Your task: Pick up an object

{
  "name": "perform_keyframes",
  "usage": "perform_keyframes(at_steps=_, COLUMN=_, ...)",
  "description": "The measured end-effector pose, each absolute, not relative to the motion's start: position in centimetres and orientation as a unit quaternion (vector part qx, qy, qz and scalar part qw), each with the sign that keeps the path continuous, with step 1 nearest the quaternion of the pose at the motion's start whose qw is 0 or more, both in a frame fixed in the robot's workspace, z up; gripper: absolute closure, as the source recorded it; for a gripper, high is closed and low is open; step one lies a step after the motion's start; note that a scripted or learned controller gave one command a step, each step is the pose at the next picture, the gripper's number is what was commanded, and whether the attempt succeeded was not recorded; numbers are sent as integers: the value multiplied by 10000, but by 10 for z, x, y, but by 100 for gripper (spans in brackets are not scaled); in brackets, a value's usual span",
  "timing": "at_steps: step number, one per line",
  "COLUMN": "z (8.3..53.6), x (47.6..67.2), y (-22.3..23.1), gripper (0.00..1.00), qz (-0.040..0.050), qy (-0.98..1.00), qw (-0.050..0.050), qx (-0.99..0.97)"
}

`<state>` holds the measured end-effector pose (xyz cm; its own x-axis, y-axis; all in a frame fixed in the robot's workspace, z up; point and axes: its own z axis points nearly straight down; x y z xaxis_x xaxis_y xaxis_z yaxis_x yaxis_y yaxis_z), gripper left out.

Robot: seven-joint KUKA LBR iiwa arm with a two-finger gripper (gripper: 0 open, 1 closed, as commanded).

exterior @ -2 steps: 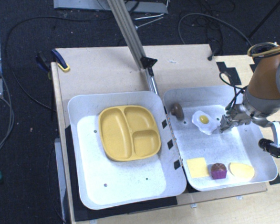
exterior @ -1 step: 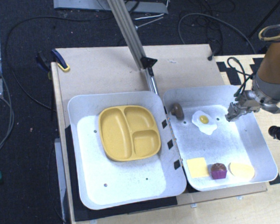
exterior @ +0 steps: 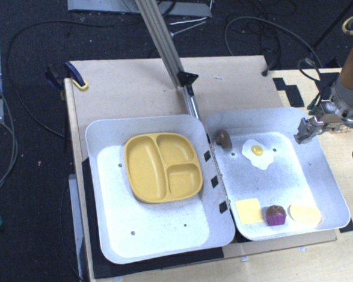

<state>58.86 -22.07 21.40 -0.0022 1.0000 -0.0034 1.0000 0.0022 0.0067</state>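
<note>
Your nearest candidate is the toy fried egg (exterior: 257, 154), lying flat in the upper middle of the right bin (exterior: 323, 175), well apart from the other pieces. It looks like light moulded plastic, stiff and a bit slick; flat as it lies, it offers little to pinch, so you'd likely do best closing across the raised yolk or over a thin edge of the white. The brown lump (exterior: 223, 139) sits near the bin's left wall, rounder and probably easier to clamp. Along the front edge lie a yellow cheese slice (exterior: 249, 210), a purple toy (exterior: 275, 215) just beside it, and a pale round slice (exterior: 305, 214) touching or nearly touching the purple one. The gripper (exterior: 302, 133) hovers over the right bin's upper right rim; I cannot tell how its tips are set. The left bin (exterior: 110, 232) carries a yellow divided plate (exterior: 164, 167)
</note>
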Motion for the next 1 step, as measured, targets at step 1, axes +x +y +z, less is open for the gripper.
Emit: perform_keyframes(at_steps=1, z=239, x=590, y=-221, gripper=100, qz=10, qy=7079, qw=25, qx=7063)
